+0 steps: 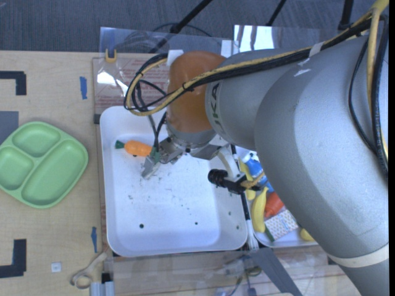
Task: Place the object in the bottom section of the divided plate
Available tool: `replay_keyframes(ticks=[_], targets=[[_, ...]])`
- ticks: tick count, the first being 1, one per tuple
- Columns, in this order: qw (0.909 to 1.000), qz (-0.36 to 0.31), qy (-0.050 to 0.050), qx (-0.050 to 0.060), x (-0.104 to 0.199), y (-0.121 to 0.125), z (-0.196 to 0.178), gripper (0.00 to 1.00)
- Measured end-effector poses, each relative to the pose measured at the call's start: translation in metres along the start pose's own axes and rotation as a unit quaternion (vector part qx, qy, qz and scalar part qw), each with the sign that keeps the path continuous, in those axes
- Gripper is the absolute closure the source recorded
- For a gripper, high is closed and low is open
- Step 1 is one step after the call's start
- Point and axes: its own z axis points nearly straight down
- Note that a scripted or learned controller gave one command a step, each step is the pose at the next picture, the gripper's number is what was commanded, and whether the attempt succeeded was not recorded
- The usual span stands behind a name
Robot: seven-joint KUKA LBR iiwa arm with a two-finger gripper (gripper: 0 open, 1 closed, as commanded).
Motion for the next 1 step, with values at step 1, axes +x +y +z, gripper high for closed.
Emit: replay_keyframes(ticks=[1], targets=[[0.9908, 0.135, -0.002, -0.004, -0.0662, 0.0127, 0.0206, 0.00]])
